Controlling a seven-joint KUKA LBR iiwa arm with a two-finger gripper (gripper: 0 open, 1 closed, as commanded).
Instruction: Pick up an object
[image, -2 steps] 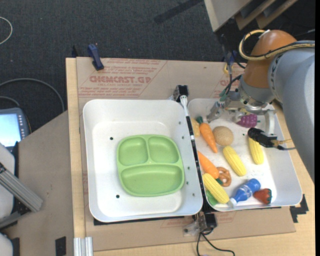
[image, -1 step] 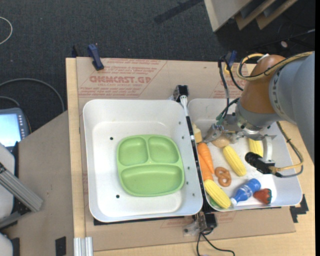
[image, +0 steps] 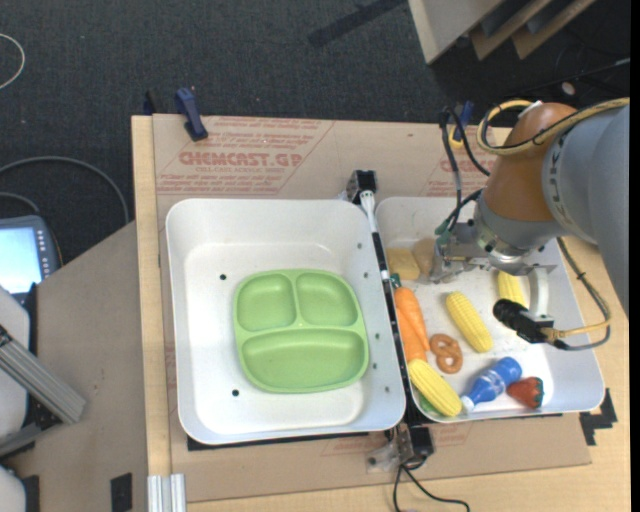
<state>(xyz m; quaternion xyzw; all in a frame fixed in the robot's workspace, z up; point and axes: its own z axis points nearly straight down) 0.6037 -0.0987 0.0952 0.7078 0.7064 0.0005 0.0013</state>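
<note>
The right bin (image: 585, 385) is shallow, glossy white plastic with rounded corners, and everything below is placed against it. Inside it, along its left wall, lies a smooth orange carrot (image: 409, 322), long axis running up and down the view with the tip toward the near edge. Below the carrot, at the bin's near-left corner, a bumpy yellow corn cob (image: 434, 387) slants down to the right. A second corn cob (image: 468, 320) lies near the bin's middle, also slanting down-right. Between the two cobs sits a small brown pretzel (image: 446, 352), looped and twisted. Near the near edge lies a blue bottle (image: 494, 383) with a white label, pointing up-right, and just beside it a red strawberry (image: 527, 391). A pale tan piece (image: 404, 264) rests by the far-left corner.

The gripper (image: 443, 262) hangs over the bin's far half; whether its fingers are spread or closed cannot be told, and nothing shows between them.

Left of this bin, the left bin (image: 190, 300) holds a matte green divided plate (image: 299, 330) with three compartments. Beyond both bins, the brown board (image: 240, 150) reads "CHEMCAST" in red print.
</note>
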